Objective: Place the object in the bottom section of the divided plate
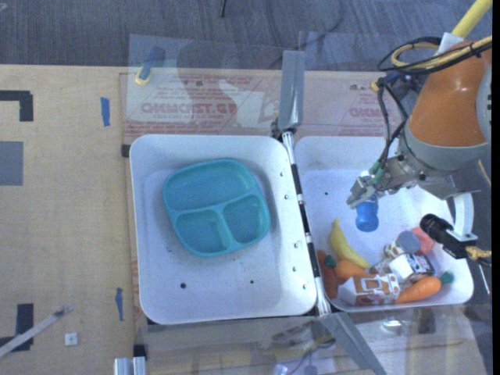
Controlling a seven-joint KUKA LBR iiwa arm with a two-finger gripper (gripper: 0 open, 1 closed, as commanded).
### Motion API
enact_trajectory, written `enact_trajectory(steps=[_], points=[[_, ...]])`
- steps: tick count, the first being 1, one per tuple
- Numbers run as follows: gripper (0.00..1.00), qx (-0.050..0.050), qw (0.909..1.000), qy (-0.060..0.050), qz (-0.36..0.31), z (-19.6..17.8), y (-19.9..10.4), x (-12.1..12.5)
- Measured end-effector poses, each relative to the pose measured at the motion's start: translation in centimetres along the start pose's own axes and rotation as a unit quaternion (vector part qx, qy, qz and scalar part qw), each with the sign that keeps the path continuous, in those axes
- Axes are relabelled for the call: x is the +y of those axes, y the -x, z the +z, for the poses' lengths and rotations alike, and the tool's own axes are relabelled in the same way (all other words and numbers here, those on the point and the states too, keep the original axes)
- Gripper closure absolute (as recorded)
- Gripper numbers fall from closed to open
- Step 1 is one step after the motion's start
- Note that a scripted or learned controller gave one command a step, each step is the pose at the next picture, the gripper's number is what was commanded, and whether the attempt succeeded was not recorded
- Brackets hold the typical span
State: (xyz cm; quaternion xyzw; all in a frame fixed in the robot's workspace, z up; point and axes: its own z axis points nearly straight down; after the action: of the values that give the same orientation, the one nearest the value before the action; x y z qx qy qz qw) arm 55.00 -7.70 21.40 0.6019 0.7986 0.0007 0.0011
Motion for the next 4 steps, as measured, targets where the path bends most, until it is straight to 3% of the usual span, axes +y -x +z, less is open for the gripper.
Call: enact_trajectory(steps=[1,2,3,4], points=[[1.00,0.000,0.9953,0.000,-0.097,2.9,-6.9,5.5],[1.00,0.000,0.9888,0.000,-0.149,-0.4,-13.5,12.4],[1.00,0.000,0.9914,0.001,-0.131,4.2,-19.6,17.7],[0.00,0.000,0.9913,0.001,-0.131,4.2,-19.7,17.7]])
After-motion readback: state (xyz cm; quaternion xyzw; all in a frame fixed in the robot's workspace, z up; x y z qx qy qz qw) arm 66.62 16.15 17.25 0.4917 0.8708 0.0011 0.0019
